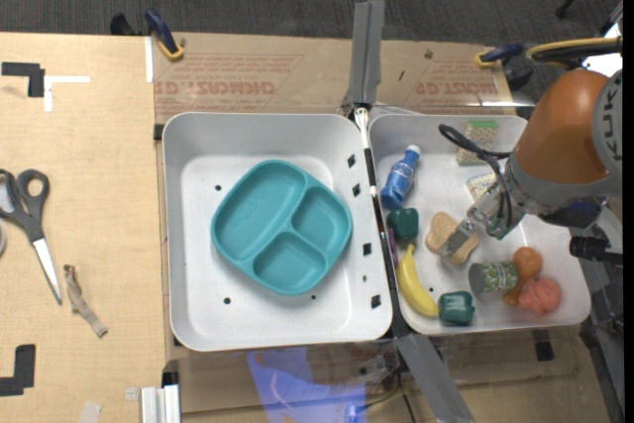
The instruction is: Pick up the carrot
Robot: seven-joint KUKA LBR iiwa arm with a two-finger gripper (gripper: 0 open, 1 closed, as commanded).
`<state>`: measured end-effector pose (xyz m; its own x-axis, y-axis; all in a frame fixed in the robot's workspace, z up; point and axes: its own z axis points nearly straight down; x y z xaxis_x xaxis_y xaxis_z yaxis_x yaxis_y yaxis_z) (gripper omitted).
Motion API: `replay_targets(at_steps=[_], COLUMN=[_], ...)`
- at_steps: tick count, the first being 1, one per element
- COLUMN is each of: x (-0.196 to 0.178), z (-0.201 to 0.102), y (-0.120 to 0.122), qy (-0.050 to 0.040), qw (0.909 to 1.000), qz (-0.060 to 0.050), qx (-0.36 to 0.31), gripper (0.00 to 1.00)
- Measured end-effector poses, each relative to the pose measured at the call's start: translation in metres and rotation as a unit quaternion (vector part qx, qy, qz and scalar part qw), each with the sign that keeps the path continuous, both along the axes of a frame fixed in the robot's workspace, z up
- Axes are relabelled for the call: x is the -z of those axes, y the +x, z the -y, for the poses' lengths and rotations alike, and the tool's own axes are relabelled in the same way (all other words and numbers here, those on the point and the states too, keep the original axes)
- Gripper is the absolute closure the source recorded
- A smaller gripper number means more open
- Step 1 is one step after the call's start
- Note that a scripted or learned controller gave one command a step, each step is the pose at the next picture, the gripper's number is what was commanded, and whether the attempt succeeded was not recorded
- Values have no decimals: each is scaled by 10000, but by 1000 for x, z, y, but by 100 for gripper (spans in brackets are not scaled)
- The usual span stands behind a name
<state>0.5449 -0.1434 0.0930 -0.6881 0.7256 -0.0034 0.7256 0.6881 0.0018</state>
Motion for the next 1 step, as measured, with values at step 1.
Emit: replay_targets(at_steps=[1], x=[-10], z=[0], y=[1], qy=[-1], qw=[10000], qz=[14], qx=[2], gripper=[100])
